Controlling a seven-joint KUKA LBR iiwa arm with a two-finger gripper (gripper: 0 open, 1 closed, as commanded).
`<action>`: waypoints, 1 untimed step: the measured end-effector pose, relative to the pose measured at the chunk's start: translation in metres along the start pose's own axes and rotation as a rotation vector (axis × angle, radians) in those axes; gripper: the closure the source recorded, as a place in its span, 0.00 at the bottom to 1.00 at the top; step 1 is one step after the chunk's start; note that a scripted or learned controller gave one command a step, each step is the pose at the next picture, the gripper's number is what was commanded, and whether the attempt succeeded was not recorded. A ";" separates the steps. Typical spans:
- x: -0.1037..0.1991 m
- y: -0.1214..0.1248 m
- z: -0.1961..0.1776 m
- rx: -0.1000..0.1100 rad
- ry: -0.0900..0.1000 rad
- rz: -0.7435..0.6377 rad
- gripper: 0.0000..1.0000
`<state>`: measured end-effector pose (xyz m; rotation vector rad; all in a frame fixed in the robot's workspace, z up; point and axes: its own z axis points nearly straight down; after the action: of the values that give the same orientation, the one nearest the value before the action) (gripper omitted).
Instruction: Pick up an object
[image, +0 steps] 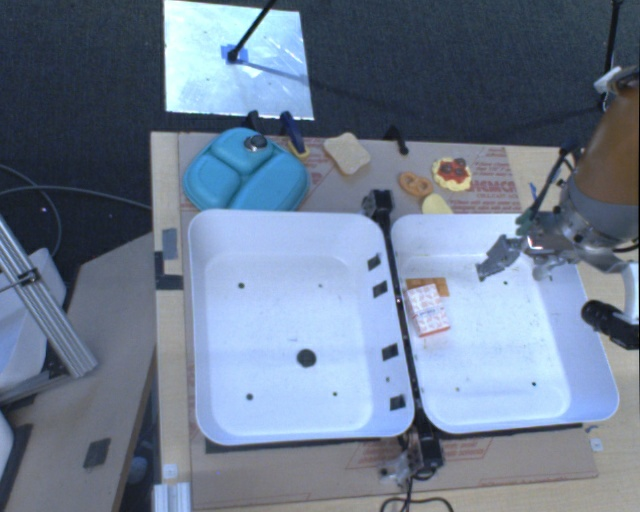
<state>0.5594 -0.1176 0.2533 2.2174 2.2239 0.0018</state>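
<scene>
Camera view: hand (497, 262) hangs over the right bin (590, 400), can't tell its state from here. The box (428, 306) sits well left, hugging the bin's wall, so a grab could clip it.

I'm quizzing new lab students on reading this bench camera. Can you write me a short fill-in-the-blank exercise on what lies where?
1. The small box lies in the ____ bin, near the divider.
2. The small dark disc lies in the ____ bin.
3. The blue divided tray sits outside the bins, behind the ____ bin.
4. The gripper hangs over the ____ bin.

Missing words: right; left; left; right
</scene>
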 end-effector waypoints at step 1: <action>-0.037 -0.036 0.116 0.011 0.001 0.007 0.00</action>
<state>0.5233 -0.1550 0.1373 2.2310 2.2223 -0.0095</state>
